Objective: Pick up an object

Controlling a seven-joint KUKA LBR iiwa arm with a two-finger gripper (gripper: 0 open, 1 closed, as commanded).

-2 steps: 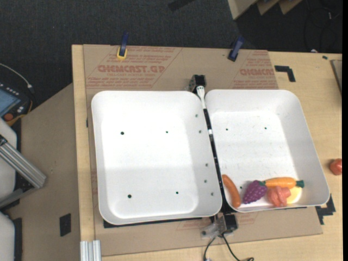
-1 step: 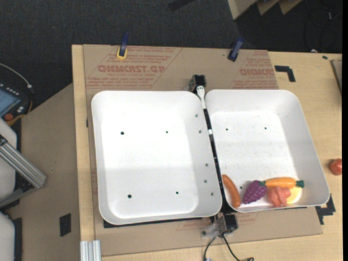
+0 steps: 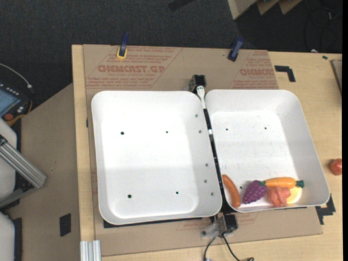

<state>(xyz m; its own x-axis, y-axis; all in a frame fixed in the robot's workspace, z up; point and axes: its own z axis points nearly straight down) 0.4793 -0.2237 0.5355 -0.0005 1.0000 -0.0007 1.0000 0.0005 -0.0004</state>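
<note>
Lying clustered along the near edge of the right bin (image 3: 302, 125) are toy foods: an orange sausage (image 3: 231, 191), purple grapes (image 3: 254, 191), a carrot (image 3: 283, 182), and a red piece (image 3: 277, 196) touching a yellow piece (image 3: 294, 196). The left bin (image 3: 98, 145) sits just beside it on a cardboard sheet (image 3: 163, 64), with a small red object (image 3: 336, 167) on the bench beyond the right bin. Whether the gripper is spread or closed cannot be told.

Two smooth white plastic bins, left bin (image 3: 109, 162) and right bin (image 3: 293, 124), faint sheen, matt brown cardboard sheet (image 3: 179, 64) with red print beneath, glossy plastic toy food near right: hot dog (image 3: 231, 191), grapes (image 3: 254, 191), carrot (image 3: 281, 182).
</note>
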